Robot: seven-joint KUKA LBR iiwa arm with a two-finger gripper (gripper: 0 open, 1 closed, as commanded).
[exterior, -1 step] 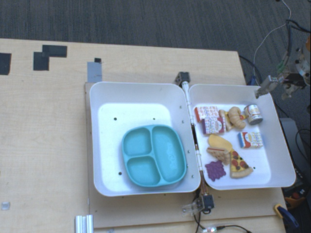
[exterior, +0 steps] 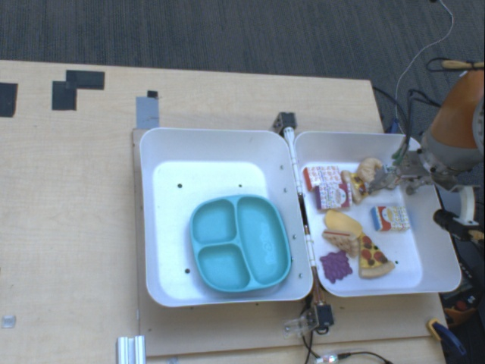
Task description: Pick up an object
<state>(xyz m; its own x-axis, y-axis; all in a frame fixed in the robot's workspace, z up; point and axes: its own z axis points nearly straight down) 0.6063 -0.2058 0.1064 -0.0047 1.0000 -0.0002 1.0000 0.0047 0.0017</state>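
We judge the pick barely begun: our gripper (exterior: 383,179) hovers in the right bin (exterior: 436,279), fingers apart beside the beige toy (exterior: 370,169), holding nothing.

Two white bins (exterior: 151,226) sit side by side. The left one carries one teal divided plate (exterior: 240,243) (three compartments). The right bin (exterior: 432,271) carries about seven small toy food pieces, among them one pizza slice (exterior: 373,258) and one purple grape bunch (exterior: 336,265).
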